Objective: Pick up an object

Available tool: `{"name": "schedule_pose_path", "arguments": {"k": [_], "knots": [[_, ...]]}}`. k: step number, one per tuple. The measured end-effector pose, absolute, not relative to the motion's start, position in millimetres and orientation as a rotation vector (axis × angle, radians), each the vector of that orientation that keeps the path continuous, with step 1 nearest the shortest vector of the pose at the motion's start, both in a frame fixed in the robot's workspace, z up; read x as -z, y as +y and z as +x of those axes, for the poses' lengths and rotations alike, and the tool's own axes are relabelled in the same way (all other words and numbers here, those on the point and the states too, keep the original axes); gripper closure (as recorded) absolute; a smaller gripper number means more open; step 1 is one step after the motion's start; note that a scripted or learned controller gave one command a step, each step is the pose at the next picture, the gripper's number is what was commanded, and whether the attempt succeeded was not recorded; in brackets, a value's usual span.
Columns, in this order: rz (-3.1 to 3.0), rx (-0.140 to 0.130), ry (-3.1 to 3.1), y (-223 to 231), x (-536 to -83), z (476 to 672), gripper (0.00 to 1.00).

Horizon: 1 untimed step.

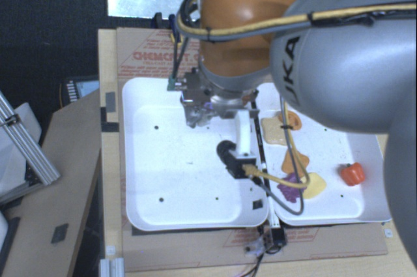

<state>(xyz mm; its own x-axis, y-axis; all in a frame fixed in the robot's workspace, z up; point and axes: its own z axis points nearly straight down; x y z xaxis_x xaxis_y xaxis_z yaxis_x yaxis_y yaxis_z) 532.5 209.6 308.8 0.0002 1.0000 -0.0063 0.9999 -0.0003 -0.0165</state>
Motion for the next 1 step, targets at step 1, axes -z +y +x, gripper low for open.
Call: {"name": "schedule_pose_path", "arguments": {"k": [1], "knots": [[-2.233,0.005,-2.215,115.4,-364.4,493.9,1.0]]}}
